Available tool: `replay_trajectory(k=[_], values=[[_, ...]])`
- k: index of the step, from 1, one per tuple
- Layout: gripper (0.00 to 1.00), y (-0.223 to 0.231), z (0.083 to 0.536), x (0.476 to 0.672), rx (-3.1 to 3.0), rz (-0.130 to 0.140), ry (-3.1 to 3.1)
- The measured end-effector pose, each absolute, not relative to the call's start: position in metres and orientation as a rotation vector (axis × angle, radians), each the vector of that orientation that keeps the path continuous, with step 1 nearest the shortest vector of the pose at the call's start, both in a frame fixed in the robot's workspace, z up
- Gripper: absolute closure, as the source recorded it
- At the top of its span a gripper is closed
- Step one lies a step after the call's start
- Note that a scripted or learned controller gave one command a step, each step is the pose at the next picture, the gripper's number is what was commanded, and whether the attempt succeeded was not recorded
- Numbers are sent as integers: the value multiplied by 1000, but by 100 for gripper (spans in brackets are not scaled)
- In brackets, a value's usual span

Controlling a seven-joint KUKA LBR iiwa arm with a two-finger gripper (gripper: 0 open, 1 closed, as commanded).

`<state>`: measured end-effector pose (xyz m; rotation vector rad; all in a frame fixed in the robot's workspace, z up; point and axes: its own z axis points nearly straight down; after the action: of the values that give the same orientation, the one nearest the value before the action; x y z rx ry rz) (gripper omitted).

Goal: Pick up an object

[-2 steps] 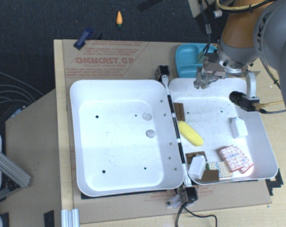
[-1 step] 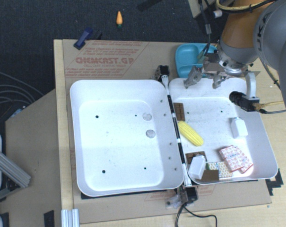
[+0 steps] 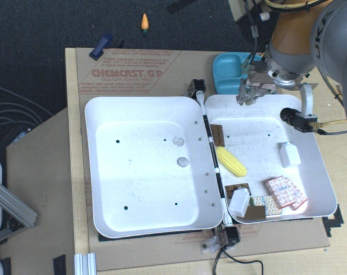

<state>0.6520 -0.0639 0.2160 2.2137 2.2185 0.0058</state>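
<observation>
Corn [image 3: 231, 161] is my likeliest pick: a yellow cob lying in the right bin [image 3: 311, 153] just beside the divider, its long axis running slantwise from far-left to near-right, the near-right end looking blunter. It is lying flat and apart from its neighbours, which I am judging makes it the easiest thing to close on across its short width.

Going by size, the left bin [image 3: 104, 125] is sitting broad and white to the left, with two small pale discs [image 3: 180, 152] resting near its right wall. The right bin is holding everything else, mostly crowded toward the near edge, as loose things tend to gather in a shallow tray. A blue scoop-like thing [image 3: 227, 73] is lying on the bench past the far rim, outside either bin.

My arm [image 3: 302, 22] is reaching in from the right, and my gripper [image 3: 249, 95] is hanging over the far-left corner of the right bin, well apart from the corn. I cannot tell how it is set from this slant; nothing is showing in it.

Smaller things: a red-and-white checked packet [image 3: 284, 191] is lying near the right corner, a white block [image 3: 288, 154] along the right side, a dark brown piece [image 3: 217, 134] just beyond the corn's far end, and a huddle of small boxes [image 3: 248, 204] at the near-left corner.
</observation>
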Motion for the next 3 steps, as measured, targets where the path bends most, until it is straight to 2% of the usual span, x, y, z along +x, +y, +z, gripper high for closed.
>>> replay_trajectory(k=[1,2,3], values=[[0,-64,216,652,2214,5,2219],[0,-33,201,652,2222,-1,2224],[0,-95,177,663,2222,-1,2219]])
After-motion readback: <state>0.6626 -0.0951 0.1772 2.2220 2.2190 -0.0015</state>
